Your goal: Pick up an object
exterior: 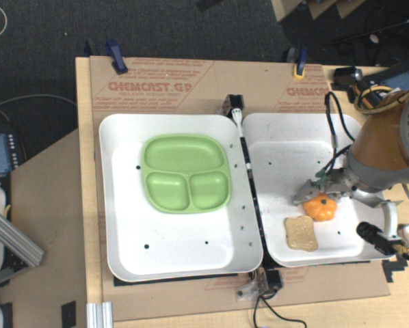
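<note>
The tan slice of bread lies nearest the camera, flat on the floor of the right bin near its front wall. Just behind it and touching or almost touching its far corner sits a small orange fruit, round, glossy, with a green stem end turned up. The gripper is down right at that fruit, its grey metal parts against the fruit's far-left side; whether it is open or closed on anything I cannot tell, since the wrist hides the contact. So the fruit lies immediately toward the camera from the gripper, with no long axis to align to. Outward, the grey and orange arm reaches in from the right. The left bin holds a green divided plate.
</note>
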